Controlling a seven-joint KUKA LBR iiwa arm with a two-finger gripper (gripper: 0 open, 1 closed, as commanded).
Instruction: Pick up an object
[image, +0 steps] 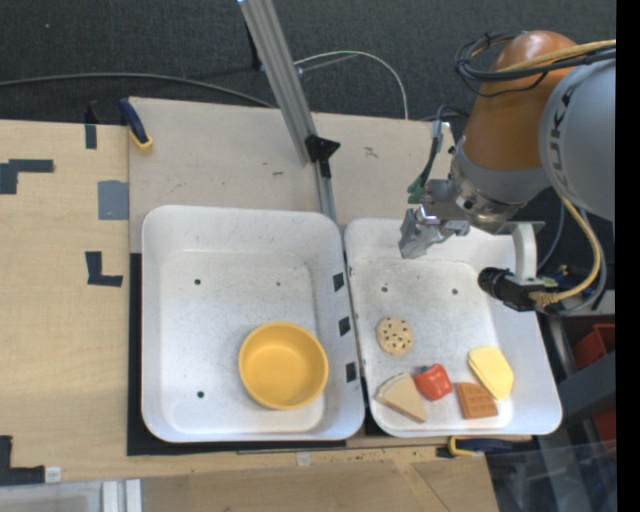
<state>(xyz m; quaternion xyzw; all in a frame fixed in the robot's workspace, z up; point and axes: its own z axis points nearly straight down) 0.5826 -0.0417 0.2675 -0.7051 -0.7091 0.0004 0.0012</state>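
A round speckled cookie (395, 336) lies flat below the gripper (417, 243), apart from it, toys clustered farther down.

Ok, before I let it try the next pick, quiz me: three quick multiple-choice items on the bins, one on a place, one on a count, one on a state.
1. Where is the yellow bowl?
A. left bin
B. right bin
C. on the bench outside the bins

2. How many small food items lie in the right bin?
A. two
B. five
C. eight

3. What is the gripper doing?
A. resting inside the bowl
B. pressing on the cookie
C. hanging over the right bin's far edge, apart from the items

Answers:
1 A, the bowl sits in the left bin's near part.
2 B, cookie, wedge, red piece, orange cracker, yellow piece.
3 C, the gripper is at the far rim while the items lie near the front.
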